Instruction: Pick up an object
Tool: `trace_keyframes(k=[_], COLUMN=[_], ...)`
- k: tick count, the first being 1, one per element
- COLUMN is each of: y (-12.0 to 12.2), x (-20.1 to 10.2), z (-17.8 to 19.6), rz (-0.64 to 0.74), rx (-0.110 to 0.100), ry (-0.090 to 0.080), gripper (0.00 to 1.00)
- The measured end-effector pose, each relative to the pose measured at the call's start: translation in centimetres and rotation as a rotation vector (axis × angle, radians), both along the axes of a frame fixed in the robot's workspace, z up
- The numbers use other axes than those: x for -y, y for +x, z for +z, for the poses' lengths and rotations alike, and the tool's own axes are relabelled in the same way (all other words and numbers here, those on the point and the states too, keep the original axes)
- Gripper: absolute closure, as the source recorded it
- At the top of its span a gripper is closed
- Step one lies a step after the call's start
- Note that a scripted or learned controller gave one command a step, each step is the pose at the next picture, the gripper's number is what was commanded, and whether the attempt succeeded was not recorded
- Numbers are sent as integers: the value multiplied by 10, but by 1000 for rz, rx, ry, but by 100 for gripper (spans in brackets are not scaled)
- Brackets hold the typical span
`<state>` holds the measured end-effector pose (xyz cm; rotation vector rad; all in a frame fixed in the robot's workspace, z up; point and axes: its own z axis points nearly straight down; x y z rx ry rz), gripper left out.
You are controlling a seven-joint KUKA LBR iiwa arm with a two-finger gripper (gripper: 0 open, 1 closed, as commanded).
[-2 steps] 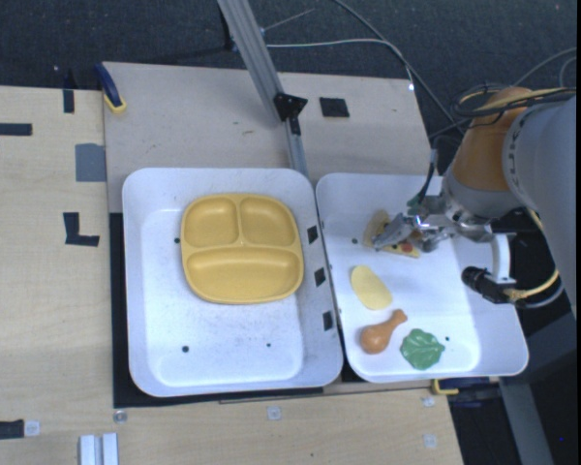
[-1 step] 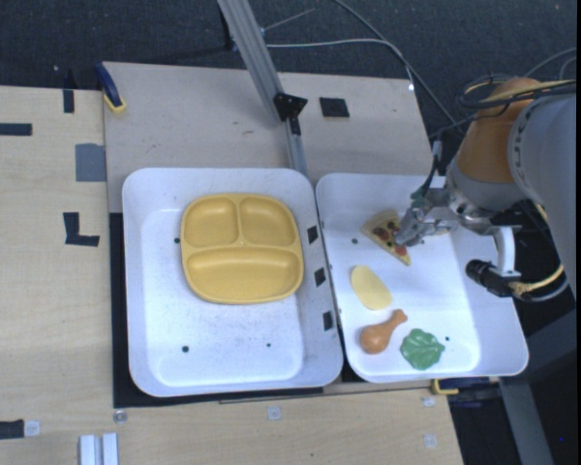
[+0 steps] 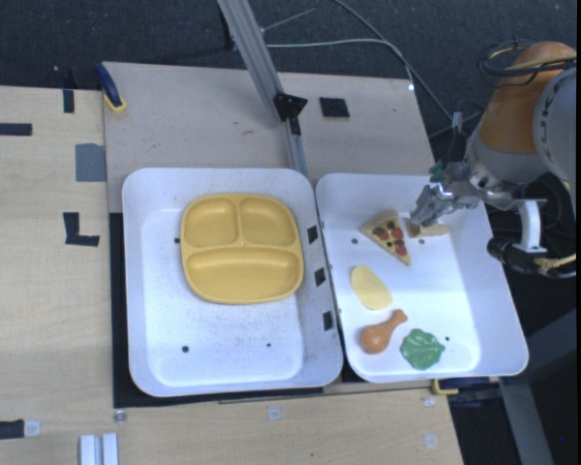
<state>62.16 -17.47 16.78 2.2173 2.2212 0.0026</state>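
**benchwatcher:** Standing by the rig right now. The pizza slice is sitting in the right bin, a tan toy wedge with red and dark topping bits, crust end pointing far-left and tip pointing near-right. It's lying flat in the far half of the bin.

**gearhead22:** How much room is it getting around it?

**benchwatcher:** Decent. There's bare white floor to its left up to the bin's left wall, and open floor to the near-right too. Nearer to me a pale yellow oval chip is lying just beyond the slice's tip, then a brown drumstick and a green leafy piece are sitting close to the near edge, well apart from the slice. The left bin is carrying a yellow divided plate.

**gearhead22:** And the arm?

**benchwatcher:** It's reaching in from the right, and the gripper is hanging just right of the slice's crust end, close to the bin's far wall. There's a small tan thing under the tip that I can't identify. As for how wide the fingers are spread, I honestly can't tell from here, and I'm not seeing the slice between them.
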Motion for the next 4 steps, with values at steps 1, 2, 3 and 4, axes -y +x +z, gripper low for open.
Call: trace_keyframes(k=[1,2,3,4], y=[1,0,9,7], x=[0,-60,-121,-175], z=[45,45,54,52], rz=[0,4,6,5], rx=[0,-4,-4,-5], ry=[0,3,3,2], gripper=[100,100,100,100])
